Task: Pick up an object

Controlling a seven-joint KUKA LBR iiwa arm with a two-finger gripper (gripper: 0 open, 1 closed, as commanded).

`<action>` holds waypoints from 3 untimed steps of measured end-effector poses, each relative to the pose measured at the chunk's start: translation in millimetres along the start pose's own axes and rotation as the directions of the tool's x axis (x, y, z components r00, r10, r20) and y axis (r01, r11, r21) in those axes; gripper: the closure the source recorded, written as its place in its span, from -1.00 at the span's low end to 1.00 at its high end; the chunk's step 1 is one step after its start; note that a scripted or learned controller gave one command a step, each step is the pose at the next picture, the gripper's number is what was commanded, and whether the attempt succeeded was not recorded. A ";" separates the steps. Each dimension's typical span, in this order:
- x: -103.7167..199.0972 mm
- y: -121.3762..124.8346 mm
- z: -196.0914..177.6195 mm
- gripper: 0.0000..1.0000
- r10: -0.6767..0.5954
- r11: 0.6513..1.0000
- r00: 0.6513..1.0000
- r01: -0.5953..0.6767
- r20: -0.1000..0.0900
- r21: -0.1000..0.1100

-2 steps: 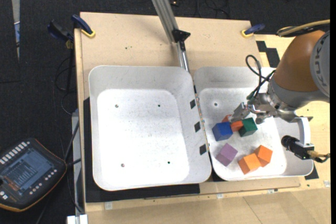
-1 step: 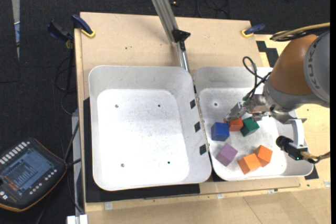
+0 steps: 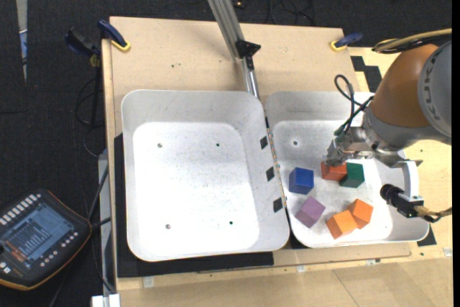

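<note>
Arm: the grey KUKA arm with the orange band reaches in from the right, and its wrist hangs low over the right-hand shallow white plastic bin (image 3: 302, 115).

Gripper: the gripper (image 3: 338, 157) sits at the near end of the wrist, directly over the upper edge of the small red-orange block (image 3: 333, 171).

Gripper state: cannot tell from this slanted view (the wrist body hides the tips), so no grasp can be confirmed.

Target location: the red-orange block lies on the floor of the right bin, toward its middle, immediately below and toward the viewer from the gripper.

Key relation: the block touches, or very nearly touches, the dark green cube (image 3: 353, 175) on its right side; the free side of the block faces left, toward the blue cube (image 3: 301, 180), which stands apart.

Other blocks: a purple cube (image 3: 311, 212) and two orange blocks (image 3: 350, 218) lie nearer the front wall, well clear of the gripper.

Left bin: the left-hand white bin (image 3: 129, 154) lies beside the right one on the tan wooden desk (image 3: 180, 54).

Judgement: the descent is essentially vertical; the risk is contact with the green cube during closure.
</note>
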State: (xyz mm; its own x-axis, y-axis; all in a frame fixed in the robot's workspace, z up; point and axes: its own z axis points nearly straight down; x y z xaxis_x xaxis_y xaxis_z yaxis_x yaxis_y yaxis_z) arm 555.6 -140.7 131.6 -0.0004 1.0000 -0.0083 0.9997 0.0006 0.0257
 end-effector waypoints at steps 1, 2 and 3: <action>-0.9 4.0 -42.4 1.00 -0.002 1.000 1.000 0.002 -0.007 0.021; -1.3 6.4 -75.0 1.00 -0.002 1.000 1.000 0.002 -0.007 0.020; 57.3 -3.7 -72.2 1.00 -0.007 1.000 1.000 0.007 -0.011 0.026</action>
State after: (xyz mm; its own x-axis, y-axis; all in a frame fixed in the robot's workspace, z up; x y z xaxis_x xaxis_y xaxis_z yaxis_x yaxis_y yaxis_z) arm 550.0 -82.8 203.3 -0.0078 1.0000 0.0024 1.0000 0.0078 -0.0006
